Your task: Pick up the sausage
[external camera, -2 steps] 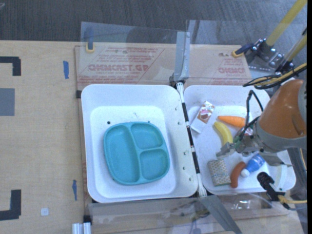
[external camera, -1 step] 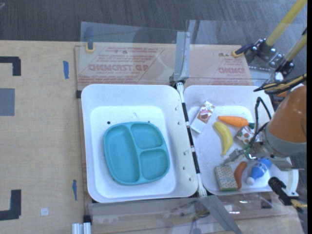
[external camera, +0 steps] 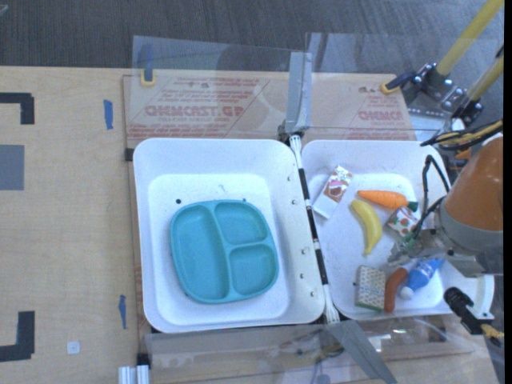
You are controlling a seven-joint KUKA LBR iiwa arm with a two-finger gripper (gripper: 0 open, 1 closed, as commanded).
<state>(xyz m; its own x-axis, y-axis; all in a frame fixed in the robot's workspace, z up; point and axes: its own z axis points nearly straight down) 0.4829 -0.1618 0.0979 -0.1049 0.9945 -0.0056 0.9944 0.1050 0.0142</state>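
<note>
Gripper [external camera: 410,250] hung low over the right bin [external camera: 352,152]; whether it was clenched or released, I cannot tell. From left to right lay a teal tray [external camera: 225,250] in the left bin [external camera: 152,238], a banana [external camera: 369,223], and the sausage [external camera: 393,289] at the near edge, just beside the gripper.

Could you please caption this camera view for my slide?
Gripper poised above the sausage in the right bin, beside a banana and carrot.

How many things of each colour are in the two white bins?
Teal divided plastic plate: 1
Orange carrot: 1
Yellow banana: 1
Reddish-brown sausage: 1
Blue bottle: 1
White printed cartons: 2
Tan textured block: 1
Total: 8
</note>
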